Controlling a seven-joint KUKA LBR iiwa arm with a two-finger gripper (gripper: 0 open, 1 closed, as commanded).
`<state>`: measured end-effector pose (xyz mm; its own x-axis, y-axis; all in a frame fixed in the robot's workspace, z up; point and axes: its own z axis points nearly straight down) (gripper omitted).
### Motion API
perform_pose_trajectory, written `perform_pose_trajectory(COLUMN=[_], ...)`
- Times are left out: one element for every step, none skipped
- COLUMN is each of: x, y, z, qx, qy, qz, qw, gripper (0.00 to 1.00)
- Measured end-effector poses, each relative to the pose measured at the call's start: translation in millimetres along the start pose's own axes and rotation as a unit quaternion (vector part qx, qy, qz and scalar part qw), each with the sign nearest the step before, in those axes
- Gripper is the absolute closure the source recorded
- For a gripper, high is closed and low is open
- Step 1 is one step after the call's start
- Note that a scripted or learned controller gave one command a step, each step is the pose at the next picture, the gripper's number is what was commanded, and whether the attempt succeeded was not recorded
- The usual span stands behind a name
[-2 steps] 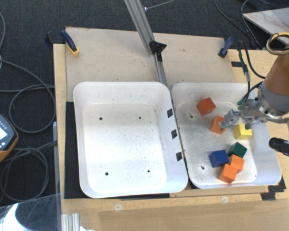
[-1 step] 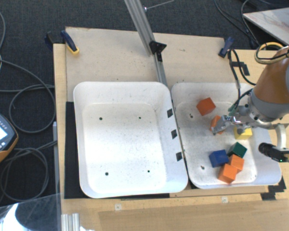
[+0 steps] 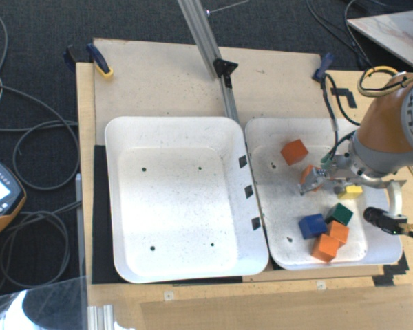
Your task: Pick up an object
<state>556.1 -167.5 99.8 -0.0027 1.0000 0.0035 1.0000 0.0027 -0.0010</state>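
Observation:
The right bin (image 3: 275, 253) holds several blocks. An orange cube (image 3: 294, 151) lies towards its back. A small orange-red piece (image 3: 307, 174) sits right against the tip of my gripper (image 3: 311, 182), which is low over the middle of the bin. Behind the gripper lies a yellow block (image 3: 352, 191). Near the bin's front are a green block (image 3: 342, 214), a blue block (image 3: 312, 225) and two orange blocks (image 3: 339, 232) (image 3: 324, 249). The arm's wrist hides part of the bin's right side.
The left bin (image 3: 117, 184) stands beside the right one, and their rims meet at the middle. A slanted metal pole (image 3: 206, 40) rises from behind the bins. Cables (image 3: 337, 108) hang over the right bin's back corner.

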Motion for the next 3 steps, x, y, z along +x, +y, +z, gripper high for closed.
perform_pose_trajectory(x=[-0.6,-1.0,-4.4], y=[0.1,-1.3,-0.4], z=[-10.9,-74.9,-119.2], qx=[-0.001,-0.004,-0.004], qy=[0.0,-0.003,-0.003], qz=[0.0,0.001,0.001], qw=[1.0,1.0,1.0], gripper=[1.0,1.0,1.0])
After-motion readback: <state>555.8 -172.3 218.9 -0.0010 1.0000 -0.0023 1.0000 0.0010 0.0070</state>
